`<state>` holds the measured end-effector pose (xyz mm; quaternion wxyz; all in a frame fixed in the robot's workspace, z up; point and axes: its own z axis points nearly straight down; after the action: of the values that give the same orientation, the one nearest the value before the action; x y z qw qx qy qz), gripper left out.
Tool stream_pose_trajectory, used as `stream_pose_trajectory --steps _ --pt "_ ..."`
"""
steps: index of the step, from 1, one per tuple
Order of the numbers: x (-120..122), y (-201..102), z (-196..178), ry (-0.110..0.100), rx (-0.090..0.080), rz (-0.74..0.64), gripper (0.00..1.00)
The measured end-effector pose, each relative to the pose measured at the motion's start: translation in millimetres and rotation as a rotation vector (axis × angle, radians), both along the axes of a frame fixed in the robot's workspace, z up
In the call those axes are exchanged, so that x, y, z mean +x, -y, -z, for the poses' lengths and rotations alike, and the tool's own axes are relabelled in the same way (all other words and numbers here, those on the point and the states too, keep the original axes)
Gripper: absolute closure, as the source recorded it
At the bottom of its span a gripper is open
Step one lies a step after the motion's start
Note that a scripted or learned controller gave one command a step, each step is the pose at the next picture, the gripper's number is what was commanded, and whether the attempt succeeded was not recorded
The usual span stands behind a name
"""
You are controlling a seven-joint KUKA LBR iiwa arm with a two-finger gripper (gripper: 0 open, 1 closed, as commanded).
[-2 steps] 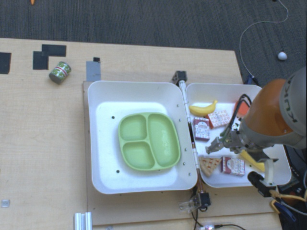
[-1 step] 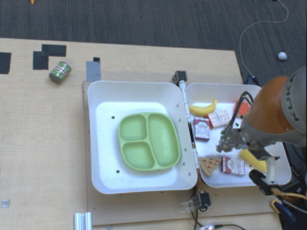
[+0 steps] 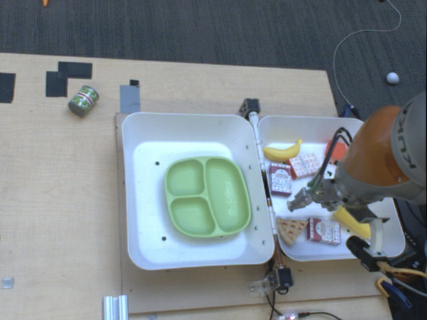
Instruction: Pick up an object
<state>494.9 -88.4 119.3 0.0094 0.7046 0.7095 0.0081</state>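
Observation:
My gripper (image 3: pixel 304 200) hangs low over the middle of the right bin (image 3: pixel 393 245), at the end of the grey arm with its orange band (image 3: pixel 377 155). Just left of it lies a dark red packet (image 3: pixel 281 179). A tan waffle wedge (image 3: pixel 291 231) and a red-and-white packet (image 3: pixel 325 232) lie below it, near the bin's front. A yellow banana (image 3: pixel 283 151) and another red-and-white packet (image 3: pixel 305 165) sit toward the back. I see nothing held in the gripper.
The left bin (image 3: pixel 143 199) holds a green divided plate (image 3: pixel 207 197). A yellow piece (image 3: pixel 351 221) and a red piece (image 3: pixel 338 153) lie partly under the arm. A small can (image 3: pixel 83 101) stands on the bench at far left. Cables (image 3: pixel 390 272) run at the front right.

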Motion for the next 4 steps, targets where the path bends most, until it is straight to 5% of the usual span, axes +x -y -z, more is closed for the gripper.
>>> stream_pose_trajectory --steps 1,2,3,4 --pt "-6.2 -3.4 32.7 -0.017 0.001 0.006 0.00" --pt "-3.9 -3.6 21.3 -0.011 0.000 0.005 1.00" --pt "-4.0 -3.6 21.4 -0.012 0.001 0.005 0.00" --pt "-2.5 -4.4 10.9 -0.008 0.001 0.002 1.00"
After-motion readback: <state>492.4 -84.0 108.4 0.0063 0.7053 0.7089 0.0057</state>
